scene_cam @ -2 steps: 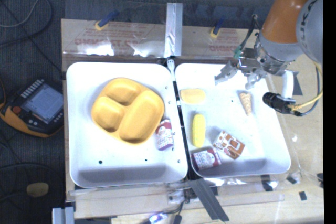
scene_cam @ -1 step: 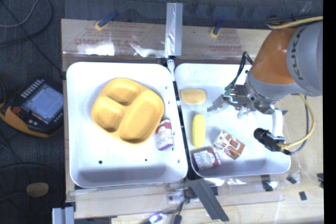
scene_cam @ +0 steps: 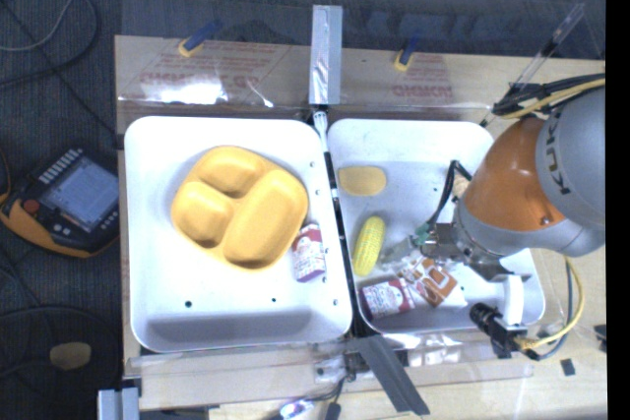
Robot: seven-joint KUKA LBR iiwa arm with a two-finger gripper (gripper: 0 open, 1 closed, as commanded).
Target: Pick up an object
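The arm's hand (scene_cam: 425, 251) hangs low in the right bin (scene_cam: 413, 138) over a crumpled packet (scene_cam: 433, 280) — seemingly positioned to grasp — its grip state impossible to tell.

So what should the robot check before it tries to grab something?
1. Something to grab in the right bin: ok. A corn cob, a tan oval piece and wrapped packets lie there.
2. Arm above that bin: ok. Its orange band is over the right side.
3. Gripper near a target: ok, beside the packets.
4. Jaws open: cannot tell.
5. Already holding something: cannot tell.
6. Left bin items out of the way: ok. The yellow tray sits apart.
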